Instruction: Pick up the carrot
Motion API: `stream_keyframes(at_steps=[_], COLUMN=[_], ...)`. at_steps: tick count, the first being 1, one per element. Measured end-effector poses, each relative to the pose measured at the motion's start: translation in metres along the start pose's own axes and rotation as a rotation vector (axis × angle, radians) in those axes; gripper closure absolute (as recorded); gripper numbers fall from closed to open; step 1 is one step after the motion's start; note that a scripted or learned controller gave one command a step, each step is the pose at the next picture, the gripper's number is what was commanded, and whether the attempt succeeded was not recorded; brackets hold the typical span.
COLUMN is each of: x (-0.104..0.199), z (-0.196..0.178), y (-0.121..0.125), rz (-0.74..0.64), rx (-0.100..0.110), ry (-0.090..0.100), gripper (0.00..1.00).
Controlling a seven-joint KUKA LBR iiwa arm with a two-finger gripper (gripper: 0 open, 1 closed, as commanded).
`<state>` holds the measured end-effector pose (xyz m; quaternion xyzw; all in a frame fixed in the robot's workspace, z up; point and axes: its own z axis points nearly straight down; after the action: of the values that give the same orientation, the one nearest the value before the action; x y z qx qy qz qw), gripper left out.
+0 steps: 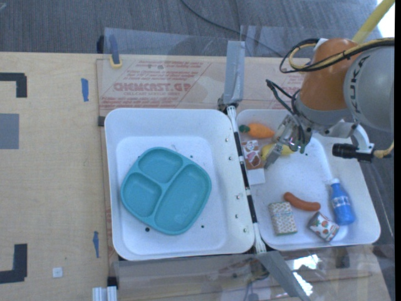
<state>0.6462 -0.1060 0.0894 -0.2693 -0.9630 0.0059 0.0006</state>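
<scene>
The carrot [260, 130], orange with a green top, lies in the far left corner of the right bin [366, 231], close to the divider between the bins. My gripper [287, 144] hangs just right of the carrot and slightly nearer the camera, over a small yellow item [277, 149]. The carrot lies on the bin floor, apart from the gripper. The arm's orange band [329, 74] rises above the bin's far right corner.
In the right bin lie a small red-and-white carton [252, 155], a white block [255, 176], a sausage [302, 201], a blue bottle [341, 203], a patterned box [282, 218] and a can [323, 226]. The left bin [119, 137] holds a teal divided plate [166, 190].
</scene>
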Motion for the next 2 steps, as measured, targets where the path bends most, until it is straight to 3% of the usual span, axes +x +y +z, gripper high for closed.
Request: stream_keyframes(at_steps=[1, 2], x=[-0.0095, -0.0086], z=[-0.0003, -0.0003], y=[0.0033, 0.0093], rz=[-0.460, -0.176], rx=[-0.003, 0.001], ry=[0.000, 0.009], gripper=[0.00, 0.00])
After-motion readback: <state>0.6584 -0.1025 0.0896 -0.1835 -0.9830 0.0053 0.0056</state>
